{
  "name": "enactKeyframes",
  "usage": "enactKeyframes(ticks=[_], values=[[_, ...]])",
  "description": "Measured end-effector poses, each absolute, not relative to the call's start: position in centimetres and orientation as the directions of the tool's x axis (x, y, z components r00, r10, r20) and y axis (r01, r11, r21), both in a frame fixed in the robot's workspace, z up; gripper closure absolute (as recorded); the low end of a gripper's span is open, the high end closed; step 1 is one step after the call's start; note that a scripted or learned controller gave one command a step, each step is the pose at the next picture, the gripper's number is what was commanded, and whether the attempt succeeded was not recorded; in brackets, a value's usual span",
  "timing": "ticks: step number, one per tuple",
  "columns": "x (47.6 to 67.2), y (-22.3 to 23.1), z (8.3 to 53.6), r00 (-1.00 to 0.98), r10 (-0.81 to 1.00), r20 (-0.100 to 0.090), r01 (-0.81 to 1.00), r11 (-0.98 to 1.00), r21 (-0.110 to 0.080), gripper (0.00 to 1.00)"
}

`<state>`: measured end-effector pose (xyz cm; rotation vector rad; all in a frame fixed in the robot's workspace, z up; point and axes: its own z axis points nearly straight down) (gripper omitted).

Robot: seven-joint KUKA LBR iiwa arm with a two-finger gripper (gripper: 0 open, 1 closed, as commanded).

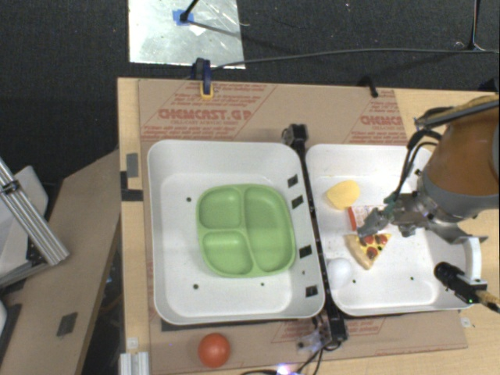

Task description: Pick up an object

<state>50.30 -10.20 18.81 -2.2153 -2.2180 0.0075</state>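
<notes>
In the right bin (406,291) lie a yellow rounded piece (342,194), a small red and white item (355,215), a toy pizza slice (369,250) and a white round object (340,270). My gripper (375,225) reaches in from the right and hangs low just above the pizza slice's top edge, right of the red and white item. The grey and orange arm (461,170) covers the bin's right part. The view does not show anything held.
The left bin (168,209) holds a green divided plate (244,230). A red ball (213,350) sits on the bench in front of the left bin. A black divider (308,209) runs between the bins. A blue clamp (203,76) stands at the back edge.
</notes>
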Motion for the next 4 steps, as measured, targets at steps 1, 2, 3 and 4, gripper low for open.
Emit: enactKeyframes(ticks=[1,2,3,4], values=[[50.5,-10.2,19.2,-0.003,1.0,0.0,1.0,0.003,0.001,0.0],[50.1,-9.5,13.2,-0.002,1.0,0.001,1.0,0.002,-0.004,0.0],[50.3,-9.6,8.5,-0.002,1.0,-0.001,1.0,0.002,0.005,0.0],[50.7,-9.8,10.0,0.0,1.0,-0.006,1.0,0.001,0.017,1.0]])
